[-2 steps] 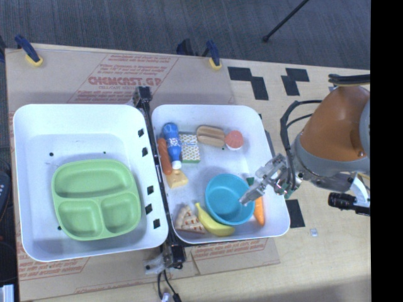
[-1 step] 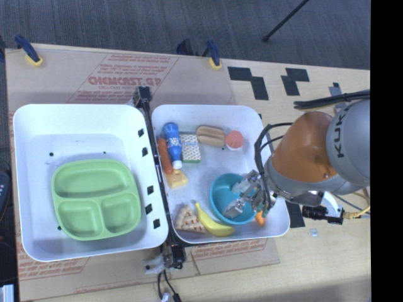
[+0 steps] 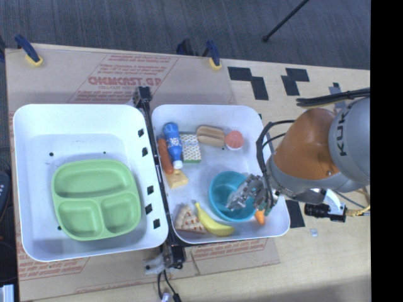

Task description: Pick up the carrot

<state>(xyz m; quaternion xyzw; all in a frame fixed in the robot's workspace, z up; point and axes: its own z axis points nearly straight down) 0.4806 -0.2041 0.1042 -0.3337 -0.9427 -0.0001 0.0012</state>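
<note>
Scanning left first: left bin (image 3: pixel 25 168) holds a green divided plate (image 3: pixel 96 199), nothing for me there. Right bin (image 3: pixel 267 228) is the busy one. Against its left wall I see a long orange stick shape (image 3: pixel 165 156), touching a blue bottle (image 3: pixel 172 145); it could be a carrot too, can't confirm. Then a green-white packet (image 3: pixel 190 148), yellow wedge (image 3: pixel 177 180), hot dog (image 3: pixel 210 135), pink round piece (image 3: pixel 234 139). Lower down, a waffle-pattern slice (image 3: pixel 186 219) and banana (image 3: pixel 213 222), then a blue bowl (image 3: pixel 228 195).

Claw (image 3: pixel 247 195) sits over the bowl's right side; too blurred and cluttered to tell whether it's wide or narrow, and I see nothing between its tips.

Carrot (image 3: pixel 260 217), my read: small orange tapered piece near the bin's front right corner, just beside the bowl's rim, right below the claw. Mostly hidden, so shape is uncertain.

Handling guess: toy plastic, light, stiff, smooth and a bit slippery, likely to roll or skid toward the wall. I'd take it across the thicker middle, closing across its short axis. Tight spot between bowl and bin wall, so one tip may hit the rim.
</note>
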